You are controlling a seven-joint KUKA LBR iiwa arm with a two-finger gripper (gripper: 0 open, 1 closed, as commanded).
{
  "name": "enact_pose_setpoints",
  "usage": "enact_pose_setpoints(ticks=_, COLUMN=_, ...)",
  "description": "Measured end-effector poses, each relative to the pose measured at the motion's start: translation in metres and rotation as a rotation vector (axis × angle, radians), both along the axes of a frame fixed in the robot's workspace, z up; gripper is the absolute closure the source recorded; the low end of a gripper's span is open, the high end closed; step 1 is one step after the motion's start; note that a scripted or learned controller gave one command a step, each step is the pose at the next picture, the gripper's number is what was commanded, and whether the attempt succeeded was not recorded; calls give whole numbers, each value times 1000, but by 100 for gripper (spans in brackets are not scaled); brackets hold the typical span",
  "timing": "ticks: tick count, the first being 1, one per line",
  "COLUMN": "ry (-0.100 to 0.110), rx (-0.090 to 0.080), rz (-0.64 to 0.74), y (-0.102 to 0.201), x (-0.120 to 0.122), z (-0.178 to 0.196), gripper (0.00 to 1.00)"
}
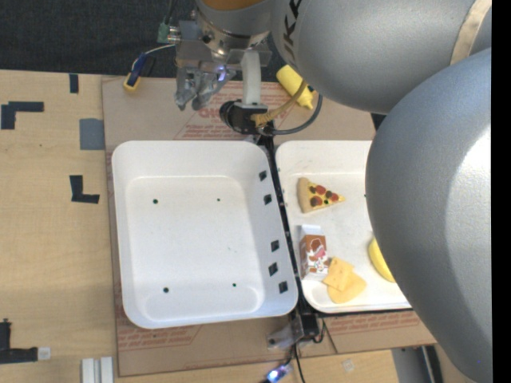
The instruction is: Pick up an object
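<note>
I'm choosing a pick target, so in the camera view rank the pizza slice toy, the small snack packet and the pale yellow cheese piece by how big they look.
1. Cheese piece and pizza slice toy: too alike to rank.
2. Snack packet: slightly smaller, with the cheese overlapping one corner.

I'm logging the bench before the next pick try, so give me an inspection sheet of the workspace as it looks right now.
Surface: cardboard sheet on a wooden bench, bearing two white bins; left bin, right bin.
Job's things: in the right bin, a toy pizza slice, a small printed packet, a yellow cheese wedge, and a yellow piece partly hidden by the arm.
Clutter: nothing seen in the left bin.
Grippers: gripper hangs above the cardboard beyond the left bin, nothing seen in it.
Cables: black cable runs between the bins.
Surroundings: black tape marks on the bench.
</note>
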State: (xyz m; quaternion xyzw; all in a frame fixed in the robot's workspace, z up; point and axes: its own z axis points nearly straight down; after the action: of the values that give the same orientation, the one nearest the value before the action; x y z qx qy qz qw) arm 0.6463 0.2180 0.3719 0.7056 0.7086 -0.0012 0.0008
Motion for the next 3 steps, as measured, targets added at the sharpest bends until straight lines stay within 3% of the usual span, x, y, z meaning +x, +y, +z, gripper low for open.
enact_pose_setpoints(ticks=1, ry=13, rx=-2, rz=-5, y=-15, x=-48, z=-98, gripper=100)
enact_pose_setpoints(ticks=2, ry=6, rx=0, rz=-1, y=6, x=-70, z=-145, gripper=100)
enact_pose_setpoints(ticks=3, ry=4, rx=2, rz=-1, y=16, x=-97, z=-142, gripper=100)
